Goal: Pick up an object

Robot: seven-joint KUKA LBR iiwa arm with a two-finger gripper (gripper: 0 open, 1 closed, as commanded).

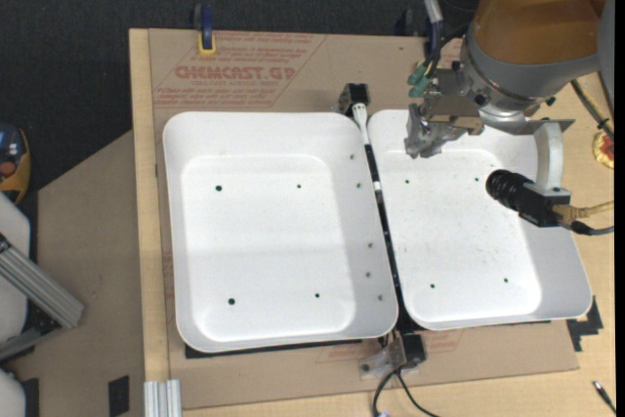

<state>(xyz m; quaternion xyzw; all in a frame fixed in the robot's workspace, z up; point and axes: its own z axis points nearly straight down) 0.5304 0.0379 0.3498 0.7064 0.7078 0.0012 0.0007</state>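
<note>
The arm (542, 5) is cut off by the top and right edges. It hides the right bin's (469, 239) far rim. The gripper (427, 146) is small and blurred, its pose unclear. A yellow-and-red thing (12, 166) is cut by the left edge.

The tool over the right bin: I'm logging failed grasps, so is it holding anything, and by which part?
It cannot be told. The tool hangs over the far left corner of the right bin, and its tip is too small and dark to show any object there.
</note>
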